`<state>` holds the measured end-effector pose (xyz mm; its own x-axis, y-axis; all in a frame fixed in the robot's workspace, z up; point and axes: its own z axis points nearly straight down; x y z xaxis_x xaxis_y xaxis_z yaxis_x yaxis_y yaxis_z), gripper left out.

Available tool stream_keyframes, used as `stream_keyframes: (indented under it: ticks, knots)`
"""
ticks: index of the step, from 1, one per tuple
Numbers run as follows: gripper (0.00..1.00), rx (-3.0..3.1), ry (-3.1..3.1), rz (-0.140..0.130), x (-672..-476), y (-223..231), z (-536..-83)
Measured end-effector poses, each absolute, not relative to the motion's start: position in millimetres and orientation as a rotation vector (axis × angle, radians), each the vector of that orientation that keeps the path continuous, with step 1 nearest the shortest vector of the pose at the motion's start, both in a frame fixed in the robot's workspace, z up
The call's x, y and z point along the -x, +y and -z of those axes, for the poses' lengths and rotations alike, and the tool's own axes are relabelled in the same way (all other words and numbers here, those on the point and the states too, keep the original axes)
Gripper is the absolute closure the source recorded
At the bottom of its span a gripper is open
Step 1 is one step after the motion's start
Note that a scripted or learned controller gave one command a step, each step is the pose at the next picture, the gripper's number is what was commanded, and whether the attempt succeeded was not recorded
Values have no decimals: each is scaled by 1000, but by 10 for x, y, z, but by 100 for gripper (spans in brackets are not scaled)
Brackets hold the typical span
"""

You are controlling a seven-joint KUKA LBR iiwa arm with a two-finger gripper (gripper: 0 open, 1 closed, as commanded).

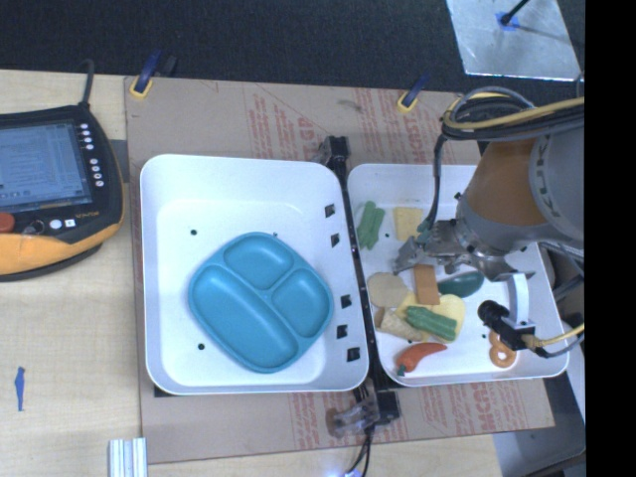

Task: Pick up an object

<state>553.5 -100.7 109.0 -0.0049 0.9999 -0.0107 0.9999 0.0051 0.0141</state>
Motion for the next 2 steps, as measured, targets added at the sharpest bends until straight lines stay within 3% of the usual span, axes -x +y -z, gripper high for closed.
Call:
stream_keyframes:
  ticks: [1,2]
  knots:
    - [0,-2214,2228,3,-5638,-942,-912]
    - [0,-2220,2229,6,-5545,-930,-916]
